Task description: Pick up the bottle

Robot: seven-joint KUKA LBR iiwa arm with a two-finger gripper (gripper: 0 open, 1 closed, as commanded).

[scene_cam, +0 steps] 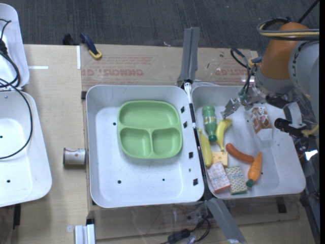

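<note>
Robot lab or test cell, not a home. Plain wooden bench (56, 136) topped with a taped-down sheet of printed cardboard (137, 65), over dark carpet-like flooring (152, 9). Two shallow white bins (96, 151) clamped side by side with a grey post (190, 55) between them. Grey industrial arm (304, 70) with orange band at right, loose black cables (244, 60) around it. Toy food in the right bin: plastic banana (223, 132), carrot (255, 169), sausage (239, 153). Green divided plate (150, 129) in the left. Blue-and-yellow clamp (90, 46) at the bench's far edge.
</note>
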